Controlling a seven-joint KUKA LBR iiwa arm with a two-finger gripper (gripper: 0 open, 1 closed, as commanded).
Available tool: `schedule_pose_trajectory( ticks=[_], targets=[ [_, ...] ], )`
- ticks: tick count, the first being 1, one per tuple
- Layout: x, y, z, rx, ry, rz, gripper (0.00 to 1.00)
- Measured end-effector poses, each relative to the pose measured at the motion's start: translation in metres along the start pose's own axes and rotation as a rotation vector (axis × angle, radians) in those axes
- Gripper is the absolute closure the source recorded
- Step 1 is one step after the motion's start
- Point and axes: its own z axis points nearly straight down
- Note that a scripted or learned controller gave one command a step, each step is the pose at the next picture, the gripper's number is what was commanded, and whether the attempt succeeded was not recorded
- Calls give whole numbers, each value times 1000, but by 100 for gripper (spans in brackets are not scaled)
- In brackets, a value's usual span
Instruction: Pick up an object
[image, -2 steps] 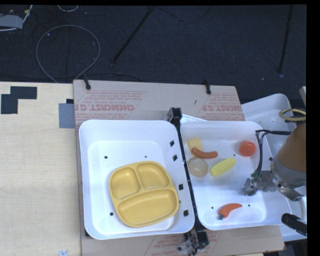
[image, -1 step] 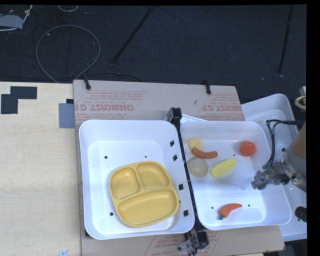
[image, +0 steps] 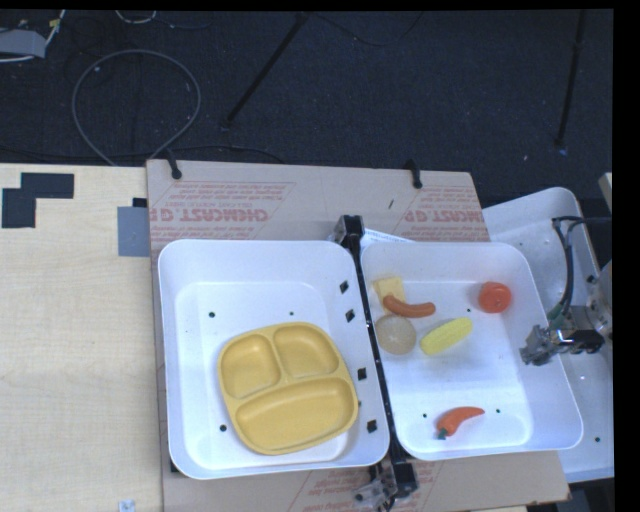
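Note:
The right bin (image: 545, 420) holds several toy foods. A red tomato (image: 494, 296) lies at the back right and an orange sausage (image: 409, 307) sits beside a pale yellow block (image: 388, 289). A beige round piece (image: 396, 335) and a yellow corn cob (image: 446, 336) lie mid-bin. An orange-red pepper (image: 459, 420) rests near the front. My gripper (image: 538, 348) hangs over the bin's right rim, right of the corn and below the tomato, with nothing visibly held.
The left bin (image: 190, 300) carries a yellow divided plate (image: 288, 387). A black divider (image: 362, 340) runs between the bins. Both bins stand on a cardboard sheet (image: 300, 200). A white surface (image: 560, 215) and cables lie to the right.

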Motion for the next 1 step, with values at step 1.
schedule_pose_trajectory(
  ticks=[1],
  targets=[
    [0, 1, -9, 3, 1, 0, 100]
  ],
)
